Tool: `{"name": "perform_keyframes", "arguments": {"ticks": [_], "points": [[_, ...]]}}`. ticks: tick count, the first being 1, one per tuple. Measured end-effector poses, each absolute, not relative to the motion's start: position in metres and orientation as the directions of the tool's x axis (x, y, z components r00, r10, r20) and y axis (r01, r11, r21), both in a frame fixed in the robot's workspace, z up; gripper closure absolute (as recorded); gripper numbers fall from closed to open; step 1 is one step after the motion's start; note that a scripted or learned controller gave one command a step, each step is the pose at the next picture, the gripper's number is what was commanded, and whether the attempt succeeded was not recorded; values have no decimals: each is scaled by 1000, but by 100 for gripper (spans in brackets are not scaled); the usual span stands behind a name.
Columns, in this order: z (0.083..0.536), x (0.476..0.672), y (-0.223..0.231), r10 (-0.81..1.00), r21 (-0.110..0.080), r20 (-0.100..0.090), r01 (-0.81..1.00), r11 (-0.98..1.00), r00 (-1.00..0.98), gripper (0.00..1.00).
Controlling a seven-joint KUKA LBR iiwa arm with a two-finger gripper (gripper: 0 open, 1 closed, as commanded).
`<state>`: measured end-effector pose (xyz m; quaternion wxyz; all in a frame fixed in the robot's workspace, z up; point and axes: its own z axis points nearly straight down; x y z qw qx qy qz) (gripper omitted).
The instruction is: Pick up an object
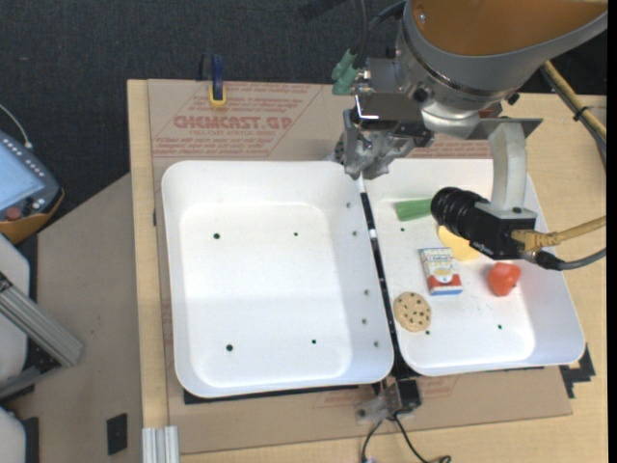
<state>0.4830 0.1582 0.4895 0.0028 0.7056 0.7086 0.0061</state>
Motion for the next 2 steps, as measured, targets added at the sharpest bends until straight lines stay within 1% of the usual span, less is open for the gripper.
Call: {"name": "perform_keyframes", "arguments": {"ticks": [1,2], "points": [[454,479,192,1000,-5,-1,1000,4,-4,100],[540,479,226,1000,11,6,1000,4,-4,100]]}}
